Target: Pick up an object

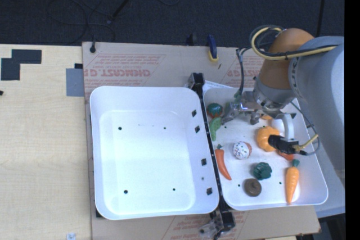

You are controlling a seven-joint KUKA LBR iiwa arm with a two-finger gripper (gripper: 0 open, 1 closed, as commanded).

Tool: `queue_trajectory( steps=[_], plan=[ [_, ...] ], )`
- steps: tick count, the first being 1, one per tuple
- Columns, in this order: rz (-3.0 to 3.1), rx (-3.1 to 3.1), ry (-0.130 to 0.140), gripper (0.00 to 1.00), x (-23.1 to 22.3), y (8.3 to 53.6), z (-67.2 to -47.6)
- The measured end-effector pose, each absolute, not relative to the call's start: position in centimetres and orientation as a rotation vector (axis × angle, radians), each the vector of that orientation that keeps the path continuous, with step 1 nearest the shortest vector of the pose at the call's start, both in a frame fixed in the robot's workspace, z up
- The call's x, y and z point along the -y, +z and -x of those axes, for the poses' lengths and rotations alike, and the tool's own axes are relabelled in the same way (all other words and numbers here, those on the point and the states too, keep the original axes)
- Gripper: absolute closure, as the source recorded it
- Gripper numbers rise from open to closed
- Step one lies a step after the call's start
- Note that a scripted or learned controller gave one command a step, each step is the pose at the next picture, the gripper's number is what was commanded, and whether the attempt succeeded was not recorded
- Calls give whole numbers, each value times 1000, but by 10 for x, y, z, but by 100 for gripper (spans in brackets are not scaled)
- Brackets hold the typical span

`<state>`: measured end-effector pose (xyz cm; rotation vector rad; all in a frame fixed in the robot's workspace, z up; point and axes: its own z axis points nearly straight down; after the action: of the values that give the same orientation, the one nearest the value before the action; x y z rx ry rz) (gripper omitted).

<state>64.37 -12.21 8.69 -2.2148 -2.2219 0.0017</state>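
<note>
Hovering low in the far part of the right bin [271, 195], the gripper [247, 111] points toward the divide between the two bins, and the slanted view does not settle whether it is open or closed; nothing can be seen gripped in it. Every object on offer lies in this same bin. Nearest, just to the left of the gripper, sits a teal-and-red ball [215, 109], with a green piece [214, 127] below it against the bin's left wall. An orange lump [265, 138] lies close under the wrist, on the gripper's near side. Toward the middle rests a white speckled ball [242, 150], and a small orange carrot [223, 164] lies along the left wall beside it. Nearer the camera are a dark teal lump [261, 170], a brown disc [252, 187] just below that, and a larger carrot [291, 182] with a green top by the right wall. To the left stands the left bin [146, 149]; both bins rest on a cardboard sheet [129, 67] over the pale wooden bench [39, 149].
</note>
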Motion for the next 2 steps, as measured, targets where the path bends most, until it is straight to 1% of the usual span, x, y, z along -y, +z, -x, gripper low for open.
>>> queue_trajectory(
  steps=[1, 2],
  plan=[
    [2221, 2218, 6, 0, 150, 87, -616],
    [2217, 2222, 0, 0, 114, 87, -644]
  ],
)
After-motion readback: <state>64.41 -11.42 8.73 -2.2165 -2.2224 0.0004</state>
